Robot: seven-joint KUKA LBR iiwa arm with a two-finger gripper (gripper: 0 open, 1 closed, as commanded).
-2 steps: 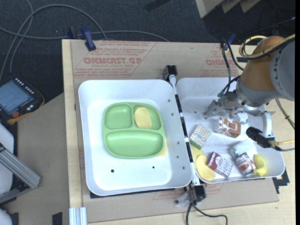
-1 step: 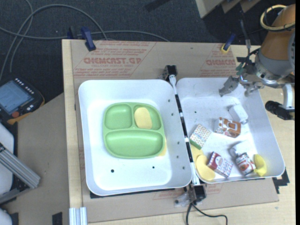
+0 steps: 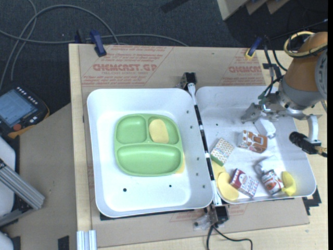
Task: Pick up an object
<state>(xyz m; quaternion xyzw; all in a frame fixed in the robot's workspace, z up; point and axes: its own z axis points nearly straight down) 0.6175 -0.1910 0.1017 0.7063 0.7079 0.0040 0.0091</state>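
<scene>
The end effector (image 3: 261, 113) hangs over the upper part of the right bin (image 3: 223, 100), and whether it stands open or closed around anything cannot be told from this slanted overhead look. Just below it lies a small orange-and-white packet (image 3: 254, 141), the nearest candidate, with a checkered box (image 3: 222, 150), a red carton (image 3: 243, 182), a can (image 3: 270, 182) and yellow pieces (image 3: 227, 186) crowded nearby, so a descent slightly off line could nudge the packet aside or catch a neighbour. The grey arm (image 3: 304, 85) reaches in from the right, orange band above the wrist, bent steeply down; a green divided plate (image 3: 148, 159) sits in the left bin (image 3: 104, 139).
</scene>
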